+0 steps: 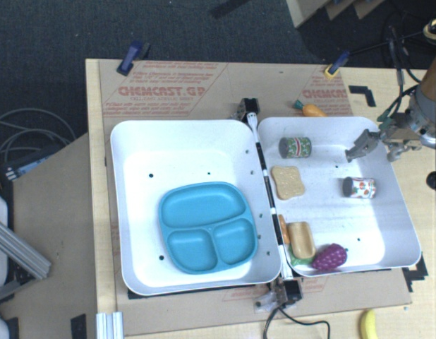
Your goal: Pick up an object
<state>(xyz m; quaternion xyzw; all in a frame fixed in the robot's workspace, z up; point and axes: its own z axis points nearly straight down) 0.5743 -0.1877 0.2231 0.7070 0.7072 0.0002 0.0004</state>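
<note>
The left bin (126,189) fills the centre-left of the frame and holds a blue divided tray (207,226) lying flat in its lower half; nothing in it looks like a grasp target, so it probably serves as a drop place. Just right of the divider, the right bin (394,217) holds the pickable things, spread well apart, likely so each can be reached alone: a slice of bread (288,181) and a bread roll (300,239) near its left wall, a green can (295,146) lying on its side toward the top, a bunch of purple grapes (329,257) at the bottom edge, and a small white can (359,187) on its side mid-bin. At the upper right of the frame the gripper (377,145) hangs above the bin's far corner, its fingers spread with nothing between them, well apart from every object; the white can lies nearest and seems the likeliest choice
</note>
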